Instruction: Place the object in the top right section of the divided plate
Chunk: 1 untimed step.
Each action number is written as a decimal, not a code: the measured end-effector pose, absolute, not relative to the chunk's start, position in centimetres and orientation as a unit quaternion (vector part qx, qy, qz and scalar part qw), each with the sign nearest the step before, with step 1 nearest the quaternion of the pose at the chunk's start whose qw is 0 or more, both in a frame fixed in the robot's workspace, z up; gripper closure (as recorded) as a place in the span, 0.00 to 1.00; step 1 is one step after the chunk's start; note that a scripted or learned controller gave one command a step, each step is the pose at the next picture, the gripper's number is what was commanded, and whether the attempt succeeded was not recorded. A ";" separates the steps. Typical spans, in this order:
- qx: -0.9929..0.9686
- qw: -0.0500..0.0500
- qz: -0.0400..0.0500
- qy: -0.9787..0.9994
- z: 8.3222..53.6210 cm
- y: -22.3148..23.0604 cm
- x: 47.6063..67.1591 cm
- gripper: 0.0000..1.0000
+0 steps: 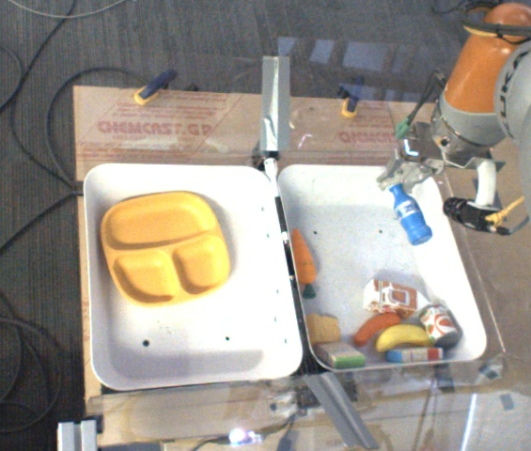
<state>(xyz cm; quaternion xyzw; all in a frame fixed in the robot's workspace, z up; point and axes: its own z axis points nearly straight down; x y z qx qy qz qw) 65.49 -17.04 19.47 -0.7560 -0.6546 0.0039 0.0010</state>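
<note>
Arm (491,54) enters from upper right, orange band above wrist, gripper (406,178) angled down-left over the right bin's (359,205) top-right corner. Fingers clenched on the cap end of 1 blue bottle (412,214), which hangs tilted, base pointing down-right, just above the bin floor near the right wall. Left bin (105,346): 1 yellow divided plate (164,246), 3 sections, nothing in them. Right bin, other items: 1 carrot (304,257) along the left wall; cluster at bottom w/ 1 tan block (322,327), 1 green-and-white bar (340,355), 1 red-white carton (392,297), 1 orange-red pepper-like piece (375,327), 1 banana (404,337), 1 can (439,323). Bottle well apart from plate.
</note>
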 end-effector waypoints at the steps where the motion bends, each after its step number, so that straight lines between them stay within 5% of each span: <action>1: -0.888 0.003 0.003 -0.459 14.2 -16.5 57.0 1.00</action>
